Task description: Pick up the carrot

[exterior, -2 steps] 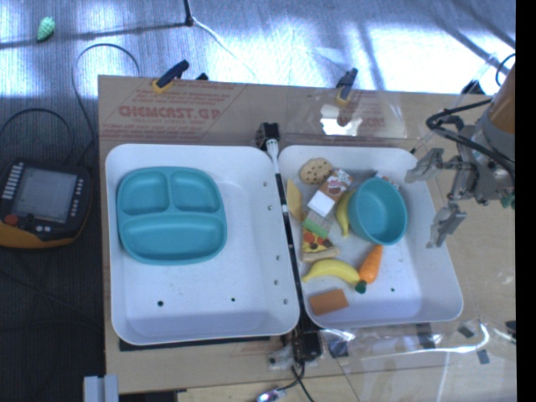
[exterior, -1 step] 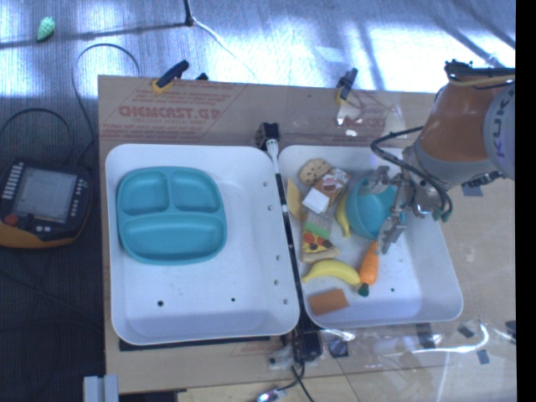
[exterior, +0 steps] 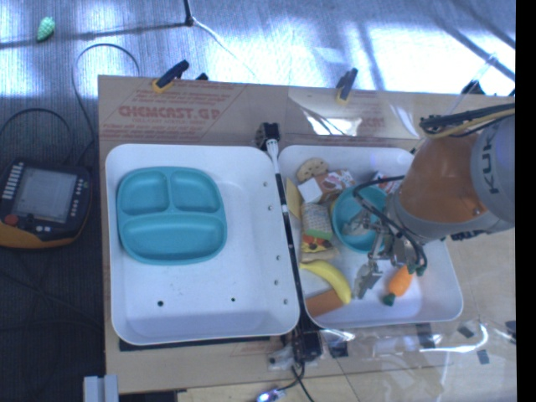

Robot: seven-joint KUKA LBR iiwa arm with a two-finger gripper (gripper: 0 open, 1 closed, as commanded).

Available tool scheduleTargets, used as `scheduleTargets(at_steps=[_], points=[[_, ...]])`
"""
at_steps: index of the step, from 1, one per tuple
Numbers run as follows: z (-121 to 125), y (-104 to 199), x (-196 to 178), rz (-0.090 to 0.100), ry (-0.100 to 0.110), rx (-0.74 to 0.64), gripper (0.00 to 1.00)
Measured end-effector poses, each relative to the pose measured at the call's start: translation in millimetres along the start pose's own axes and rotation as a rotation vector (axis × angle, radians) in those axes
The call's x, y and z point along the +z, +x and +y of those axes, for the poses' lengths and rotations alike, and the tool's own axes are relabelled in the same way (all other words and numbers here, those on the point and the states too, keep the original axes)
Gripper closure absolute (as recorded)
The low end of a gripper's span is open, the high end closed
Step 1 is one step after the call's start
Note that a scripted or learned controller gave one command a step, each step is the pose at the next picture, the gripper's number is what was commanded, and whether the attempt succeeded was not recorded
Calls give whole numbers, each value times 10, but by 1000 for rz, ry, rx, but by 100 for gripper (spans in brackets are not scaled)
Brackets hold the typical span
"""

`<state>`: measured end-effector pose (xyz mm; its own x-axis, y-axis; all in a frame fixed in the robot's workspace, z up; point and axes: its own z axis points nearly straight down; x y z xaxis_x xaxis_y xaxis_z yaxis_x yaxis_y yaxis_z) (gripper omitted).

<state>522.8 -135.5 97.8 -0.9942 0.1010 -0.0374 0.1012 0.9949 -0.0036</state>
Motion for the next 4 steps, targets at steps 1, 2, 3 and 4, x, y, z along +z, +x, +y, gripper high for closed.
scheduleTargets(at_steps=[1, 2, 3, 4], points=[[-931, 123, 62, 16, 2, -158, 0], [-916, 83, -60, 9, 6, -162, 100], [-394, -131, 43, 16, 5, 240, 100], [-389, -141, -52, 14, 7, 239, 100]])
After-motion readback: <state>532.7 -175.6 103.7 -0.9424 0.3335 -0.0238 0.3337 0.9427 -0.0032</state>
